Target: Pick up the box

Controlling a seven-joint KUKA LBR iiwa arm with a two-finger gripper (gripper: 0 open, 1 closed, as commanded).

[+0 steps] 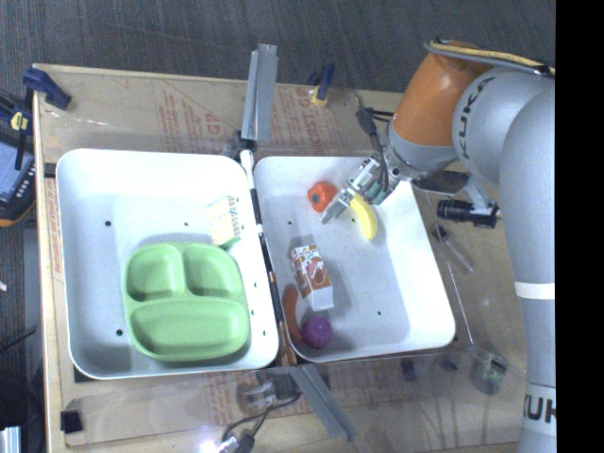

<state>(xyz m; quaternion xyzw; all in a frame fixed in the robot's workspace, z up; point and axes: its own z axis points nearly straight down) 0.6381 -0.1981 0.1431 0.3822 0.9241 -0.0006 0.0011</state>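
The gripper [342, 203] hangs over the upper part of the right bin [415, 295], its fingers a little apart as far as I can make out from this slant, with nothing between them; the tips sit between the small orange thing [322, 196] and the banana [364, 218], close to both, though I can't say whether they touch either. The box [312, 276] lies well below that, near the middle of the same bin toward its left wall, a small printed carton on its side with a purple ball [316, 331] just past its lower end. I'd reckon it's light and fairly stiff, a bit slick, and crushable if pinched hard. Across its two long sides looks the best hold.
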